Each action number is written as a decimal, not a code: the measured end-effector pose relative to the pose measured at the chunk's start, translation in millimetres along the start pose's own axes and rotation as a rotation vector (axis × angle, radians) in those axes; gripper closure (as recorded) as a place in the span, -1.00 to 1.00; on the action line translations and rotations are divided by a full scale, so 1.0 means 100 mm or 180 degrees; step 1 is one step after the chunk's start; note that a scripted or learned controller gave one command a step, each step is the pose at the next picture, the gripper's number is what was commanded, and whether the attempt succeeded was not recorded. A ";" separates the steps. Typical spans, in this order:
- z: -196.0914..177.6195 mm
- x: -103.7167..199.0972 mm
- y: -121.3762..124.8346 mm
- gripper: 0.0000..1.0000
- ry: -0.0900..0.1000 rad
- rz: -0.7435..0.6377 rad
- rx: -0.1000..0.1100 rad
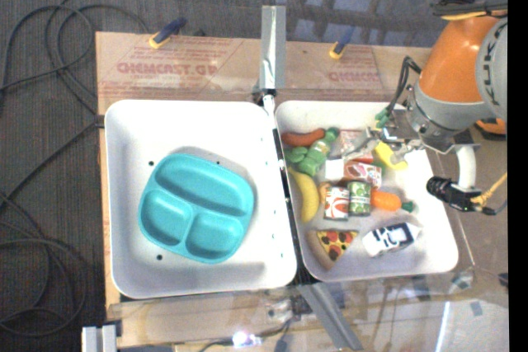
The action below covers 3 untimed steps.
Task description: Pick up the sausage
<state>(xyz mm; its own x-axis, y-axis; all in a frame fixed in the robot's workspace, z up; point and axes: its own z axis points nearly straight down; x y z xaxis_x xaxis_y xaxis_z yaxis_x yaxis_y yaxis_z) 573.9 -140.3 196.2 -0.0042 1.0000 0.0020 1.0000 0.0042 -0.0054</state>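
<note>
Arm (pixel 462 74) cut by right edge; gripper (pixel 394 138) fingers indistinct

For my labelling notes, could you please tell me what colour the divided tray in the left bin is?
The divided plastic tray is turquoise, seen plainly in the camera view.

Not much legible here tbh. The cardboard sheet (pixel 177 68) under the bins has faded reddish print up around 11 o'clock, too washed out to read. At 3 o'clock, the arm (pixel 492 70) shows "KU".
</note>
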 end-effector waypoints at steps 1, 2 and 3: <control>-0.29 0.46 0.46 -1.00 -0.0006 0.0181 -0.0001; 0.15 0.95 0.93 -1.00 -0.0010 0.0368 0.0003; 0.96 0.37 0.94 -1.00 -0.0015 0.0022 -0.0003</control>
<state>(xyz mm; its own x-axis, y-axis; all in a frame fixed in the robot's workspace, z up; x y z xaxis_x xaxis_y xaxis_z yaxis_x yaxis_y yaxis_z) 667.5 -102.8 99.9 0.0026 1.0000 -0.0028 1.0000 -0.0026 -0.0044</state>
